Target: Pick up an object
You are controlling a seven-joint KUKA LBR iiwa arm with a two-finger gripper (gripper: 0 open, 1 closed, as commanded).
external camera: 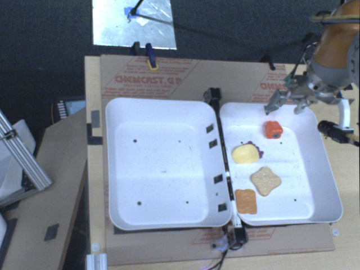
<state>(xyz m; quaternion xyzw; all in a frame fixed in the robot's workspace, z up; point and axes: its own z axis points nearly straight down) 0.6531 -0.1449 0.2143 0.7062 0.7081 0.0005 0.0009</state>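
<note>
In the right bin lie a small orange-red object near the back, a yellow piece with a bit of purple beside it, a tan toast-shaped piece and an orange-brown cracker at the front left corner. My gripper hangs over the bin's back edge, just above and behind the orange-red object. Its two fingers stand spread apart with nothing between them.
The left bin sits beside the right one, joined by a black hinge strip. Both rest on a cardboard sheet. A shiny plate lies beyond the bench, and a metal rail stands at left.
</note>
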